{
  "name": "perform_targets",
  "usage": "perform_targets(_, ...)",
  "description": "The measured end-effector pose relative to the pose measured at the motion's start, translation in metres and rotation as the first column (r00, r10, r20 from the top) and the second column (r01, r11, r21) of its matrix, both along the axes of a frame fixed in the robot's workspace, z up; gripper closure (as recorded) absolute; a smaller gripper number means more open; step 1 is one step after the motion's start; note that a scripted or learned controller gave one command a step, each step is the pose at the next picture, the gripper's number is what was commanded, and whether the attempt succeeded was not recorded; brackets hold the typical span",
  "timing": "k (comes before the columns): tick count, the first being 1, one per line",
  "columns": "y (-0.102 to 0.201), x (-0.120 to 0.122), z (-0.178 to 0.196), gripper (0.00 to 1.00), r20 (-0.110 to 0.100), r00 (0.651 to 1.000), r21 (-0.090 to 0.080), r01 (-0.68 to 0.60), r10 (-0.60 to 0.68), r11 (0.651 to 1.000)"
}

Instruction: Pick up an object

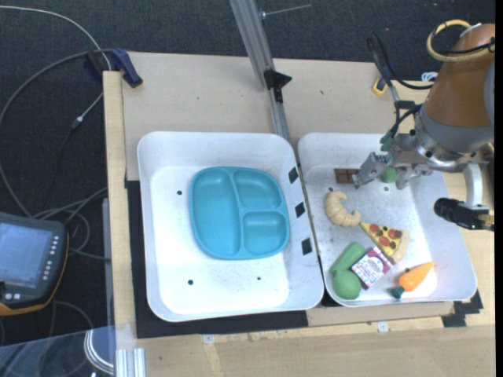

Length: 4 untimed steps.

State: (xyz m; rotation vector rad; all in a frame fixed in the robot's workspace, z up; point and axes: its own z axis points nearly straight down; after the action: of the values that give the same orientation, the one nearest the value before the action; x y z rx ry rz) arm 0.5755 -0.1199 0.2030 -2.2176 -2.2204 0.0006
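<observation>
The grey arm with its orange band (464, 77) reaches in from the right, wrist bent downward, its two-finger gripper (385, 175) hanging low with jaws spread apart.

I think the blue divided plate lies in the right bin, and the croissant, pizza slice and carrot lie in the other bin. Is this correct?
Not quite. The camera view shows the blue divided plate in the left bin, not the right. The croissant, pizza slice and carrot do lie in the other bin, the right one.
</observation>
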Motion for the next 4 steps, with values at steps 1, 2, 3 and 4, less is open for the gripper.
perform_targets(1,0.000,0.000,0.000,0.00,0.001,1.000,0.000,0.000,0.000,1.000)
perform_targets(2,0.001,-0.001,-0.063,0.00,-0.006,1.000,0.000,0.001,-0.001,1.000)
perform_targets(3,0.003,0.002,-0.108,0.00,0.004,1.000,0.004,0.001,-0.001,1.000)
perform_targets(4,0.003,0.003,-0.095,1.00,0.009,1.000,0.002,0.000,0.000,1.000)
